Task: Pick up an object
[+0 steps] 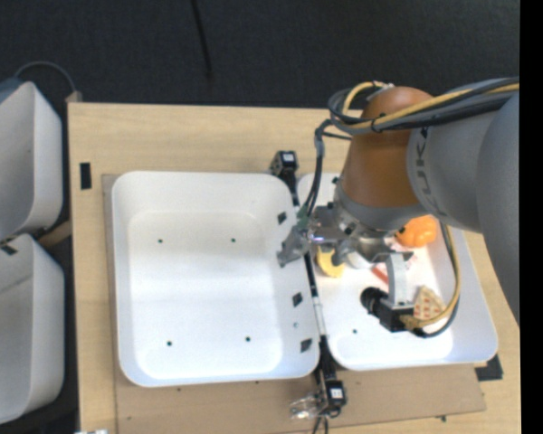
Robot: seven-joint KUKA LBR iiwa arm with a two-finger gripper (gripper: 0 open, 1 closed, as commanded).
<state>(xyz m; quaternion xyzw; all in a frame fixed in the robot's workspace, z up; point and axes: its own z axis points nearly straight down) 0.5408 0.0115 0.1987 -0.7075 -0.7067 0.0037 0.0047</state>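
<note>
The arm reaches in from the right and its gripper (337, 253) hangs low over the left part of the right bin (416, 351), close to the wall between the two bins. Directly under the gripper lies a small yellow object (329, 265), mostly hidden by it. An orange ball (419, 231) rests just right of the wrist. A tan and red wedge-shaped object (427, 306) lies toward the bin's right side. The wrist body covers the fingers.
The left bin (199, 278) sits beside the right one, sharing a narrow divider with black clips (299, 298). A black cable loops over the right bin floor near a dark fitting (380, 307). White containers (9, 179) stand off the bench's left edge.
</note>
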